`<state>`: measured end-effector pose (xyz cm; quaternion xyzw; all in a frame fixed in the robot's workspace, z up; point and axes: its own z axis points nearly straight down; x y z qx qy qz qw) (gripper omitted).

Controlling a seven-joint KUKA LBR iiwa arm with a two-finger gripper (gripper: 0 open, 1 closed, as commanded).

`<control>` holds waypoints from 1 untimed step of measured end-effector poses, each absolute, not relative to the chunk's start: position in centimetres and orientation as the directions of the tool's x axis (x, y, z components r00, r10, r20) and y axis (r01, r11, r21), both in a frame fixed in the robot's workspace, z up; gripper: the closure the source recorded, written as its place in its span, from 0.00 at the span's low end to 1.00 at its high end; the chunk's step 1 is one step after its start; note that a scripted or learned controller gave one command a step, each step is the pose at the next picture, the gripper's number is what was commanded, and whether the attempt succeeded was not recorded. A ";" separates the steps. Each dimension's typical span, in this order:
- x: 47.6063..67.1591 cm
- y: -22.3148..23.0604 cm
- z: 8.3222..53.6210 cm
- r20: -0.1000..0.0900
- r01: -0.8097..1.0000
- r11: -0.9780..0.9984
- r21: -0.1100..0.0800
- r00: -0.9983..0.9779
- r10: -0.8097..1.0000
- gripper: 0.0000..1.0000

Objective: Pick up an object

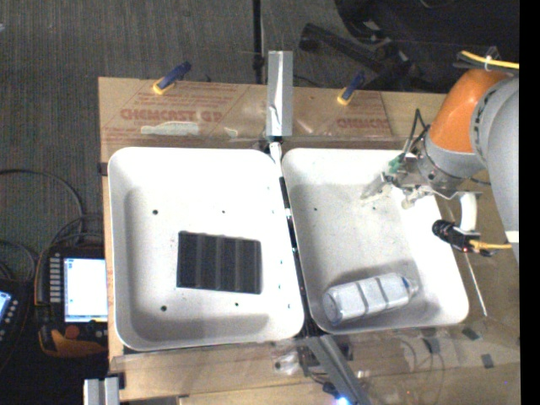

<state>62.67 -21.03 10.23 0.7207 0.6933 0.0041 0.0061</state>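
A black ribbed rectangular block (218, 262) lies flat in the middle of the left bin (126, 226). In the right bin (337, 184), a clear plastic bottle (369, 296) rests on its side near the front wall, its cap pointing right. My gripper (393, 184) hangs over the right bin's far right corner, well behind the bottle and apart from it. The grey arm with its orange band (460, 125) comes in from the right above it. Nothing is visibly held in the gripper.
A metal post (278, 95) stands behind the seam between the bins. Two clamps (171, 76) (350, 87) hold a cardboard sheet at the back. A cable and black connector (451, 233) hang by the right bin's right wall.
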 end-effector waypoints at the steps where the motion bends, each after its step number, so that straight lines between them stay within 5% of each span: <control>1: 67.1 -18.3 9.0 -0.009 0.991 0.136 0.007 -0.136 0.991 0.00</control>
